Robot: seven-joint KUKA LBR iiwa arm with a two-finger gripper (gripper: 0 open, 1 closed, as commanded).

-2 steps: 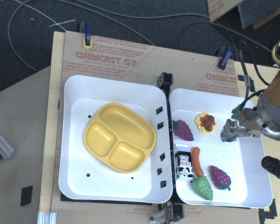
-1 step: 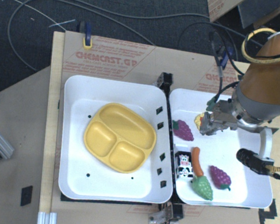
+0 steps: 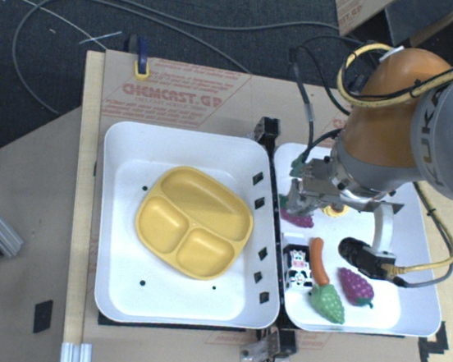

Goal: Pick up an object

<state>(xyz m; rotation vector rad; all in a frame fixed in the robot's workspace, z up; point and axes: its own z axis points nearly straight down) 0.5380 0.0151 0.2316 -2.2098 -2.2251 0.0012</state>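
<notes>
two shallow white plastic bins side by side on a cardboard-topped counter [image 3: 88, 166], with dark carpet beyond. in the left bin [image 3: 109, 227], a pale yellow plastic plate with three compartments [image 3: 194, 221], lying flat near the middle, turned cornerwise to the bin walls. over the right bin [image 3: 418, 267], a grey arm with an orange band [image 3: 389, 106] reaching in from the right, with its end effector [image 3: 297, 200] low over the rear left part of that bin, close to the wall shared with the left bin. opening of the end effector: cannot tell from this slant, and likewise cannot tell of any hold on a thing. just in front of it, a small flat purple toy piece [image 3: 299, 220] on the bin floor by the left wall, very near the end effector; touching or apart, cannot tell. nearer the front of the same bin, an orange carrot-shaped toy [image 3: 319, 263] lying slantwise, with a small black-and-white patterned block [image 3: 298, 270] just beside it on the left. at the front edge, a green leafy plastic toy [image 3: 328, 303] right at the carrot's lower end, and a bunch of purple plastic grapes [image 3: 356, 287] just to the right of both. at the counter's far left corner, a blue and yellow clamp [image 3: 142, 57].
</notes>
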